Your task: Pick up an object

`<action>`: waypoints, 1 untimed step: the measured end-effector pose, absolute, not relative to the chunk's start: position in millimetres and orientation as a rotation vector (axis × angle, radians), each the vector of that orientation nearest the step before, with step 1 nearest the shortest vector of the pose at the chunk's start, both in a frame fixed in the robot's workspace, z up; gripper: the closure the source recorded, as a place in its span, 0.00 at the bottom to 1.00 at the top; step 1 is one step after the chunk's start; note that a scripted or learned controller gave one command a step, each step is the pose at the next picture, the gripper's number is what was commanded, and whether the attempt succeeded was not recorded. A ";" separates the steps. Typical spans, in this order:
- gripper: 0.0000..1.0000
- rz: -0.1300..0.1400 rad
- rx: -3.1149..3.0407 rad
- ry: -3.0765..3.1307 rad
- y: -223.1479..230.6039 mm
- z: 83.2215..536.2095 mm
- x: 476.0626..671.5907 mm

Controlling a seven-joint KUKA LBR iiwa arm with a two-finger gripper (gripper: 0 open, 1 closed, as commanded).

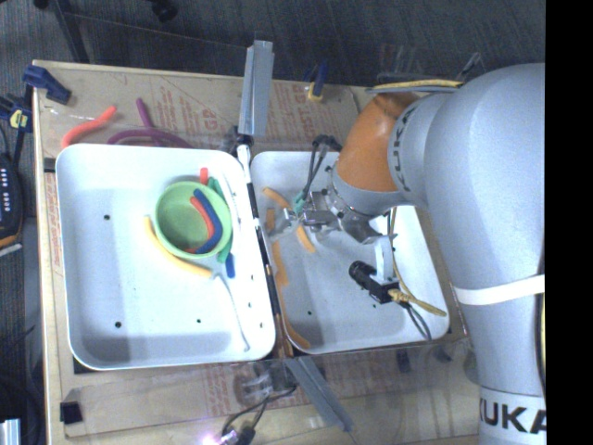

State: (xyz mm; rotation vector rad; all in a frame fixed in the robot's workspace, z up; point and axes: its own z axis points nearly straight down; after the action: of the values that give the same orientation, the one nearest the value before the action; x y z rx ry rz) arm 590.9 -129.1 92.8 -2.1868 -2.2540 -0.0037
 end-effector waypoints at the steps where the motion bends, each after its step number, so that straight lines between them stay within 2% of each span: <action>1: 1.00 -0.005 -2.181 -2.259 -128.3 104.4 592.0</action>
State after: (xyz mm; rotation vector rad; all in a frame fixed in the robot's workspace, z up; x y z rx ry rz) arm 592.0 -128.3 104.4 -2.1807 -2.2588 -0.0051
